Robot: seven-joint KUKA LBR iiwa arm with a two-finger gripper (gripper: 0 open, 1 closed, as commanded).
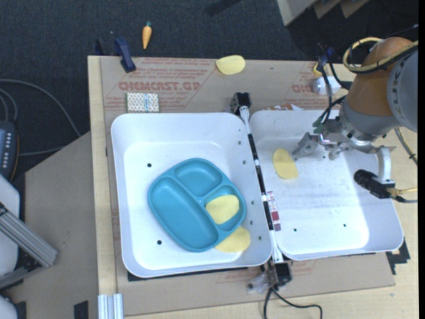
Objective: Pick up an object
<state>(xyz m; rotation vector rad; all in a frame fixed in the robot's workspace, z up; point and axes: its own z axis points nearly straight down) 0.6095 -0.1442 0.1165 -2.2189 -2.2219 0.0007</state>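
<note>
Bench (172, 78): a brown board printed with red lettering, bearing both bins side by side.
Left bin (133, 138): shallow and white, holding the blue tray and a yellow piece.
Right bin (332, 211): shallow and white, its floor speckled, holding one yellow piece near its left wall.
Arm (375, 92): grey with an orange band, reaching in from the right over the far part of the right bin.
Blue tray (186, 205): a divided plate lying at a slant in the left bin.
Gripper (317, 145): low over the right bin's far half, just right of the yellow piece there; whether it is spread or pressed together cannot be told, and nothing can be seen in its grasp.
Yellow pieces: one (285, 164) on the right bin's floor; one (223, 208) in a compartment of the tray; one (234, 240) touching the tray's near edge; one (230, 64) on the board beyond the bins.
Patterned packet (143, 102): on the board, beyond the left bin.
Toy carrot (147, 36): on the dark floor past the board.
</note>
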